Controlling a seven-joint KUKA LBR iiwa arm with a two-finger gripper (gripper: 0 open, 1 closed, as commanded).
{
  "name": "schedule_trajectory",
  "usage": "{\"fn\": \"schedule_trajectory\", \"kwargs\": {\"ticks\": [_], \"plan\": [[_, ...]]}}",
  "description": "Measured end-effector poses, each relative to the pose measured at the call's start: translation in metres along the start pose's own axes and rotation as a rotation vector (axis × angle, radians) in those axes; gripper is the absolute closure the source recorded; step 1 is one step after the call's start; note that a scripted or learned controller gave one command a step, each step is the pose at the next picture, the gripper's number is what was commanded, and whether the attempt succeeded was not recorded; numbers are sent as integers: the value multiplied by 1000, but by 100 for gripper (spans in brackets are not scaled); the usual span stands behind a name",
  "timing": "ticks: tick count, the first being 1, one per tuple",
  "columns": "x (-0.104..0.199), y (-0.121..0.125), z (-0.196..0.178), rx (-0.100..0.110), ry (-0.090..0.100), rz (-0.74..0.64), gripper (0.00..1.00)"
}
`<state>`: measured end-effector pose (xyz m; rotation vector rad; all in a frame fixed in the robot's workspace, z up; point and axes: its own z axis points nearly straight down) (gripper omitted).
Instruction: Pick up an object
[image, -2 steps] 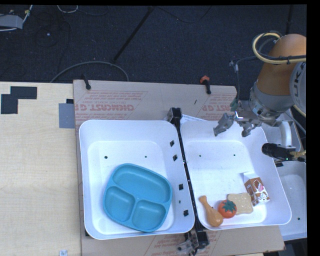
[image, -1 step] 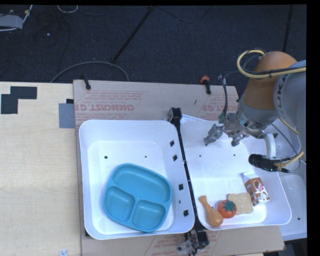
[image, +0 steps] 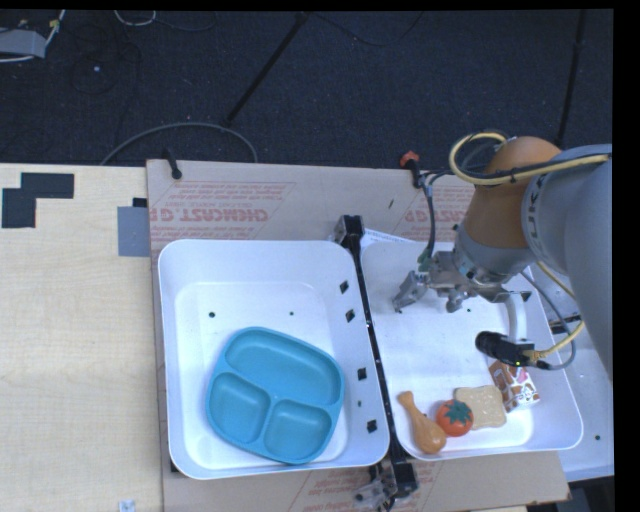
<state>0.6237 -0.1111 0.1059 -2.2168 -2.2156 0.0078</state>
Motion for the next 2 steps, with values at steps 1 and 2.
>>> {"fn": "schedule_trajectory", "kwargs": {"ticks": [1, 2], "plan": [[1, -1, 20, -3, -1, 0, 0], [0, 0, 9, -4, -1, 2, 100]]}}
